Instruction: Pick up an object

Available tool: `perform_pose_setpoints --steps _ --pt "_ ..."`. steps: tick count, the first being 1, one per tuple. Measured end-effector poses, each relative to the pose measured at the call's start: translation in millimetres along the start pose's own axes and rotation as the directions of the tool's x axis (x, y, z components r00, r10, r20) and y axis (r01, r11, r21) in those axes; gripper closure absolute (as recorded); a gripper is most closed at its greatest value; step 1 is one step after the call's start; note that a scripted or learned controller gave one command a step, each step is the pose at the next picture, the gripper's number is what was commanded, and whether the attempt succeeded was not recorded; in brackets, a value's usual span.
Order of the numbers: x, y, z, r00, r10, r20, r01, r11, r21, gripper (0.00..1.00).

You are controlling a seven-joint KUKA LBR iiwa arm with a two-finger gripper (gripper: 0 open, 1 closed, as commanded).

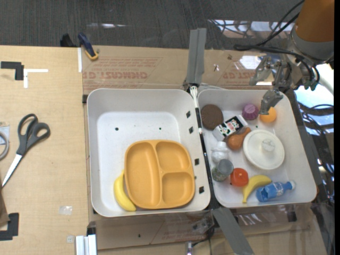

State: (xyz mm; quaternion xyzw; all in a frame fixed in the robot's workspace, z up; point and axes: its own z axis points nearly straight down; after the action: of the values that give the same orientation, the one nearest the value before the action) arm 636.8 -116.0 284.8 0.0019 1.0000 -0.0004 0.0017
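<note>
The small orange ball [269,116] lies in the right white bin [305,158], close to its far right corner, and the tool [271,101] stands just above and beside it, so that the lower tip seems to touch the ball's upper left side; whether it truly touches I cannot tell. If the tool is open or closed, I cannot tell from this view either, and nothing is seen gripped in it. Just left of the ball lies a small purple cup-like object [250,111], and further left a dark brown round disc [211,115]. Nearer to the camera are a round white lid [264,149], a small black and white carton [231,126], a brown pear-shaped object [237,138], a red-orange ball [239,177], a yellow banana [254,185] and a blue plastic bottle [273,190]. The left white bin [101,142] holds a yellow divided plate [159,173] with another yellow banana [121,193] partly under its left edge. On the bench [42,195], well apart to the left, lie grey scissors [24,139].
</note>
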Motion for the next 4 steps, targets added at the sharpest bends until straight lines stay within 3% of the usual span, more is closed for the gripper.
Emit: perform_pose_setpoints --steps 1,2,3,4 --pt "13 13 181 0.989 -0.15 0.003 0.15 0.989 0.001 0.0" --pt "38 -50 188 1.0 0.008 0.007 -0.008 1.0 -0.003 0.0" --pt "112 -48 188 0.981 0.195 0.011 -0.195 0.981 -0.002 0.0" --pt "100 25 191 0.931 0.365 0.002 -0.365 0.931 -0.001 0.0"
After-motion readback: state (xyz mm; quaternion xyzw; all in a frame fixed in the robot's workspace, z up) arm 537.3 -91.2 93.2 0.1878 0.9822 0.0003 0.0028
